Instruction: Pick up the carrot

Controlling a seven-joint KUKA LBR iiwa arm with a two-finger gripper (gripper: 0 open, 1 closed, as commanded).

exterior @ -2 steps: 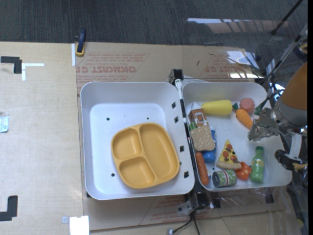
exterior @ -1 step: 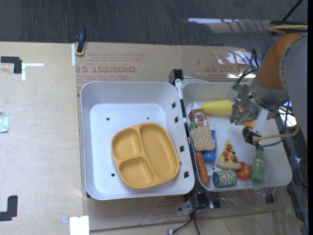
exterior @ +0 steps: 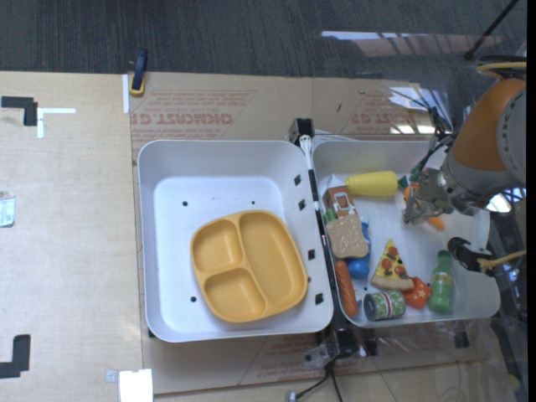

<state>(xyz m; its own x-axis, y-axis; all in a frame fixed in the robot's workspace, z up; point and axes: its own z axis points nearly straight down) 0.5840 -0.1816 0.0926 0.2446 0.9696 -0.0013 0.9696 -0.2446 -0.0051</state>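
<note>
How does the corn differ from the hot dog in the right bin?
The corn is yellow and thick; the hot dog is red-orange and slim. The corn lies crosswise near the bin's far end, while the hot dog lies lengthwise along the left wall near the front. Both are elongated toy foods lying flat.

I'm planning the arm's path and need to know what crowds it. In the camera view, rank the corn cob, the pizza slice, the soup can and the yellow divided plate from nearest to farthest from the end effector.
From the end effector:
1. Corn cob, just to its left in the right bin.
2. Pizza slice, below and left of it.
3. Soup can, at the right bin's lower edge.
4. Yellow divided plate, across in the left bin.
</note>
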